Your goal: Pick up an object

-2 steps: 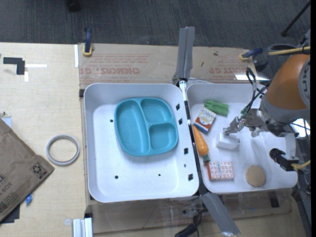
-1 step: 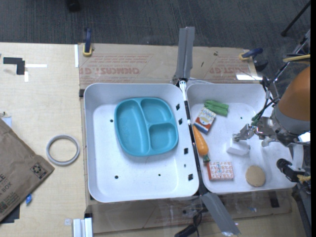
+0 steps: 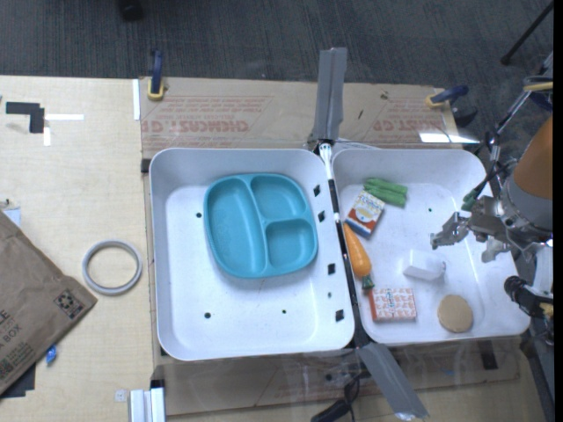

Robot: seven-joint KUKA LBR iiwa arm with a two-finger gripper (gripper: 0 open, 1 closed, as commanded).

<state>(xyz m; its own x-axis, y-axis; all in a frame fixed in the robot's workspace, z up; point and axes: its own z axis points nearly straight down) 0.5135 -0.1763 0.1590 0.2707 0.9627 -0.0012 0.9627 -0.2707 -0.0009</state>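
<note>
Camera view: I see the gripper (image 3: 450, 233) at the right of the frame, over the right bin (image 3: 398, 161), its fingers spread and grasping nothing. A white block (image 3: 424, 272) lies just below it, a tan disc (image 3: 456, 313) lower right. My worry: the flat block could skid from under the fingertips.

We are seeing a divided plate (image 3: 260, 225) lying in the left bin (image 3: 176, 323); in the right bin (image 3: 440, 167), a carrot (image 3: 356, 253) is lying along the left wall, a box (image 3: 393, 304) just before it.
</note>
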